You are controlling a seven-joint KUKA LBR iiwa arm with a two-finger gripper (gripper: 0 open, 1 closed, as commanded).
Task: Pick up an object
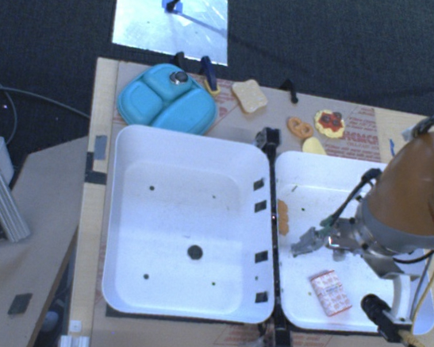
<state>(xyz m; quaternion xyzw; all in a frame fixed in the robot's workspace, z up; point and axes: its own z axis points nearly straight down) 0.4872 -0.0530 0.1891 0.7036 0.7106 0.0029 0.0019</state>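
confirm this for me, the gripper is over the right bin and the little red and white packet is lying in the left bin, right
Not quite. The camera view shows the red and white packet lying in the right bin, not the left bin. It sits near that bin's front edge, just below the gripper. The rest stands: the gripper is over the right bin.

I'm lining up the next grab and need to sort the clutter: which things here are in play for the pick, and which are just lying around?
In play:
gripper, over the right bin
red-and-white packet, in the right bin
small orange piece, by the right bin's left wall

Lying about:
blue divided tray
toast slice
pretzel
jam tart
left bin, small dark disc inside
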